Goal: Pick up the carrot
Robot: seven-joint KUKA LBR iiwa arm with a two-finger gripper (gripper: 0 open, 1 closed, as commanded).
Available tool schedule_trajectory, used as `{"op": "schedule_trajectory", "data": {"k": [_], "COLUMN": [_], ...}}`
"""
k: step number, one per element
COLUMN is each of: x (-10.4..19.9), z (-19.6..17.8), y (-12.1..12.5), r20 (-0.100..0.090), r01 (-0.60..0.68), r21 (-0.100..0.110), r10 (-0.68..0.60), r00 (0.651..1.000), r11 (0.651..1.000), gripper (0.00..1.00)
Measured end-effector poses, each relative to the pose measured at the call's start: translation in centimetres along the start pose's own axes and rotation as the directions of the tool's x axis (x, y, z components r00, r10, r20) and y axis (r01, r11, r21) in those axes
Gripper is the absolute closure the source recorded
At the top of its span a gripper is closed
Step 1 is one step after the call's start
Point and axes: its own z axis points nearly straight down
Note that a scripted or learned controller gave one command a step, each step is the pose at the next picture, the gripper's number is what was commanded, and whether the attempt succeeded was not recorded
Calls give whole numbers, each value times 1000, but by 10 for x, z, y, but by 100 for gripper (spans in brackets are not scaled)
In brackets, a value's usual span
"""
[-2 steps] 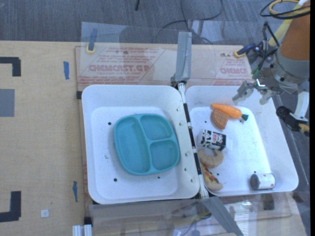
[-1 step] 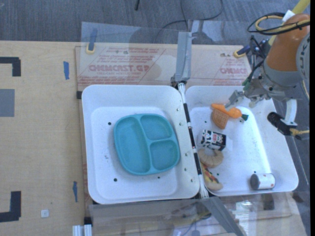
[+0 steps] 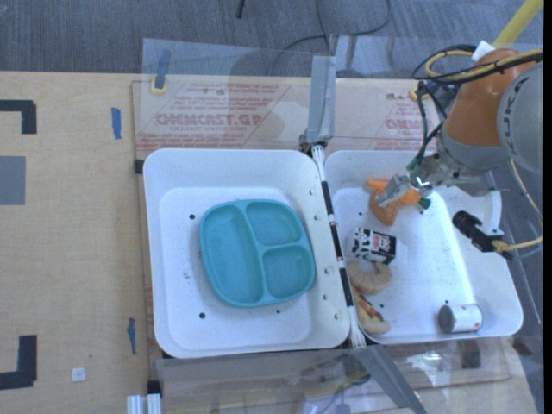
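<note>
At the right bin's (image 3: 483, 317) near edge lies a white cylinder (image 3: 461, 317); farther in, a black-and-white carton (image 3: 374, 245) (beside the divider). Beyond it, the gripper (image 3: 398, 193) closes on the carrot (image 3: 385, 207), near the bin's far wall.

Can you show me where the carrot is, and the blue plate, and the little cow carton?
carrot (image 3: 384, 207): camera view, its orange body.
blue plate (image 3: 257, 252): camera view, ridge between compartments.
cow carton (image 3: 374, 245): camera view, its black-and-white face.
</note>
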Motion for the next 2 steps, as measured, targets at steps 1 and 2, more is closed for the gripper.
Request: {"op": "schedule_trajectory", "data": {"k": [1, 2], "x": [-2, 83], "z": [-12, -117], "y": [2, -8], "r20": [2, -8], "r01": [-3, 62], "r21": [-11, 17], "r10": [3, -62], "r00": [1000, 998], "r11": [1000, 998], "gripper": [100, 100]}}
